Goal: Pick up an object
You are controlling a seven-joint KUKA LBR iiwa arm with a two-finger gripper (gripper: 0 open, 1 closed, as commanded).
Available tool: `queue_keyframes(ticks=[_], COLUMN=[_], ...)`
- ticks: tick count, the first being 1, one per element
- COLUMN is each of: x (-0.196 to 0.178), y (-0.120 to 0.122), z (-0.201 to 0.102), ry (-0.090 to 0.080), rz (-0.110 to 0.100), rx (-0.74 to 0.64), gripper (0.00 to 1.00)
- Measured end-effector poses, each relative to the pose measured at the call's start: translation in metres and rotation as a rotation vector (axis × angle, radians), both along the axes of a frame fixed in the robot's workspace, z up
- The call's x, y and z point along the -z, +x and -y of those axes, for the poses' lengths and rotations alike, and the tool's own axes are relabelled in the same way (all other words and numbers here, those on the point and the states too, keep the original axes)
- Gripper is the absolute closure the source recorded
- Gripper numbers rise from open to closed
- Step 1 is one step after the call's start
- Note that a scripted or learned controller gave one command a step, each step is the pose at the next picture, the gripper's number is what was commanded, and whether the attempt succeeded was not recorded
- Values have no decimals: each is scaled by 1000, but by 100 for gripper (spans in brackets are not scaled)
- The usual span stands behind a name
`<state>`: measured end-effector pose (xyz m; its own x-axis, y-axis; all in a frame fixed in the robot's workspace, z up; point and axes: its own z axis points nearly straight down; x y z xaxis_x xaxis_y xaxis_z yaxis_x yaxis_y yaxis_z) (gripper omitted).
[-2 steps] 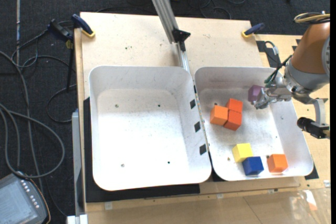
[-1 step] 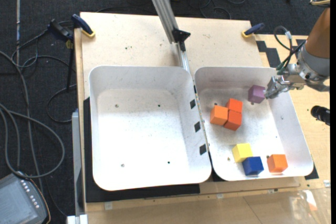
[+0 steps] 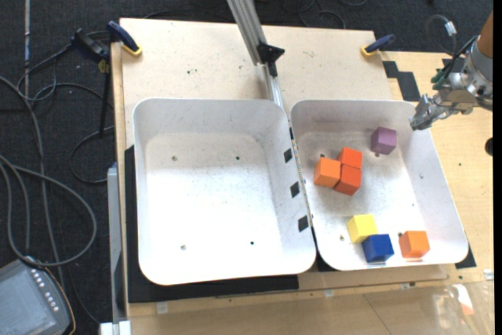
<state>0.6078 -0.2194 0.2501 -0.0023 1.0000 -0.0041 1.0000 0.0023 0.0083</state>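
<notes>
The right bin (image 3: pixel 434 176) holds several small blocks. A purple block (image 3: pixel 383 140) lies near its far right corner. Two orange blocks (image 3: pixel 340 170) sit touching in the middle. At the near edge lie a yellow block (image 3: pixel 361 227), a blue block (image 3: pixel 377 247) and another orange block (image 3: pixel 414 243). My gripper (image 3: pixel 423 115) hangs over the bin's far right rim, to the right of the purple block and above it. Nothing shows between its fingers.
The left bin (image 3: pixel 157 121) stands beside the right one, sharing a middle wall. A slanted metal pole (image 3: pixel 239 0) crosses the bench from the top to the bins' far join. Yellow-blue clamps (image 3: pixel 125 39) (image 3: pixel 376 45) sit at the bench's far corners.
</notes>
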Motion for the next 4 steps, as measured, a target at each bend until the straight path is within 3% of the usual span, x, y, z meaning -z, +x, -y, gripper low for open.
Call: queue_keyframes(ticks=[1, 2, 4], x=[-23, -23, 2], y=[1, 20, 27], z=[0, -49, -153], ry=[2, 4, 5], rz=[-3, -5, -9], rx=[0, -5, -6], gripper=[100, 100, 100])
